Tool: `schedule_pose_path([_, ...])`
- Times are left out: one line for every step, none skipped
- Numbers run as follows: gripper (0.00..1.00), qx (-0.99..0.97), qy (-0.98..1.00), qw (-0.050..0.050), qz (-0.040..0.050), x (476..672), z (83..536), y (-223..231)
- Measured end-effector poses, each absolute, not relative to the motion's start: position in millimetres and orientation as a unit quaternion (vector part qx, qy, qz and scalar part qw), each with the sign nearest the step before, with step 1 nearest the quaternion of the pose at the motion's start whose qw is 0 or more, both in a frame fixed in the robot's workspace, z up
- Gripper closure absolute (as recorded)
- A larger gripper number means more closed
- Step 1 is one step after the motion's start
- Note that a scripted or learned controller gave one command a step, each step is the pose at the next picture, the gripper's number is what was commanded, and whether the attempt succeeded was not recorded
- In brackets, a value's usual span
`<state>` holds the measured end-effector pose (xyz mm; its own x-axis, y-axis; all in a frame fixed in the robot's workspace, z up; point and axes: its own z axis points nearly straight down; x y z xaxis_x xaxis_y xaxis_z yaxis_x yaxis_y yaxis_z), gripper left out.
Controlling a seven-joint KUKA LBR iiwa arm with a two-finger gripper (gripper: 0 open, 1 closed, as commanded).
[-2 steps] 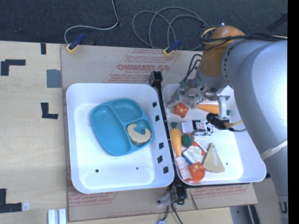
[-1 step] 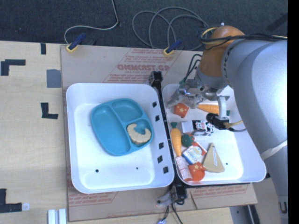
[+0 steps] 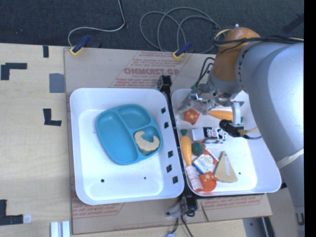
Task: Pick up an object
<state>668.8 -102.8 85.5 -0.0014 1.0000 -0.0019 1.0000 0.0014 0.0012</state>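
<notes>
The grey arm with the orange band reaches in over the right-hand shallow white bin (image 3: 264, 179), and its jaws (image 3: 203, 98) hang at that bin's far end; the metal parts there blur together, so I cannot tell whether they are spread or pressed together, and nothing shows clearly between them. Just below the jaws lies a small orange-red block (image 3: 191, 116), with an orange carrot-like piece (image 3: 220, 114) to its right, partly under the wrist hardware. Further toward the near edge from the jaws sit a small black-and-white box (image 3: 213, 134), a long orange toy carrot (image 3: 185, 149), a green toy piece (image 3: 198, 147), a red-and-white packet (image 3: 205, 163), a tan wedge, perhaps toy cheese (image 3: 226, 168), and a red toy tomato (image 3: 208, 181). Left of the jaws, the left-hand shallow white bin (image 3: 86, 181) holds 1 blue divided plate (image 3: 116, 132) with a tan ring-shaped toy (image 3: 147, 141) in 1 compartment. Both bins rest on the cardboard-covered worktop (image 3: 140, 73).
</notes>
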Motion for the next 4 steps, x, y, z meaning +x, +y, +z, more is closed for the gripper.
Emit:
schedule_pose_path([0.00, 0.707, 0.708, 0.001, -0.0001, 668.8, 85.5, -103.8])
schedule_pose_path([0.00, 0.707, 0.707, 0.002, -0.0011, 668.4, 85.4, -96.3])
schedule_pose_path([0.00, 0.707, 0.707, 0.001, 0.0000, 668.8, 85.5, -101.7])
schedule_pose_path([0.00, 0.707, 0.708, 0.001, -0.0001, 668.8, 85.5, -101.7])
